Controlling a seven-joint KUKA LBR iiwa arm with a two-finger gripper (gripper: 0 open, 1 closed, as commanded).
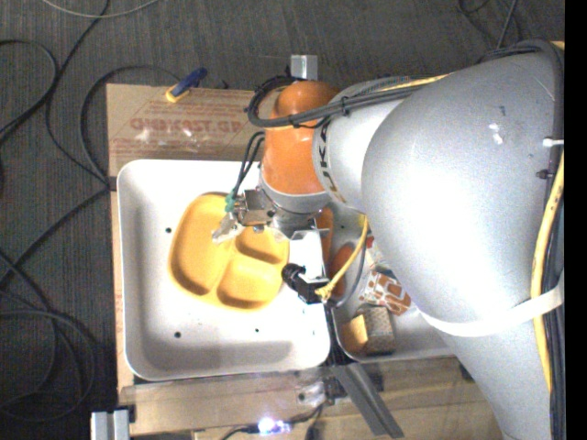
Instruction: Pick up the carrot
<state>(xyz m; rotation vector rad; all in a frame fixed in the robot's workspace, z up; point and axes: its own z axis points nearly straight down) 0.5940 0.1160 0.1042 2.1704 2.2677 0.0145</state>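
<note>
Now: approach step, carrot not yet reached | pincer (pixel 235 216) over yellow divided plate (pixel 206 257) in left bin (pixel 138 273), open or closed cannot tell | carrot (pixel 341 262) apparently beside that bin's right wall, part-hidden under arm | next: shift right, descend.

Slender orange carrot (pixel 340 262), only partly visible, lies at the nine o'clock edge of the right-hand white bin (pixel 410 334), its length running roughly one to seven o'clock.
</note>
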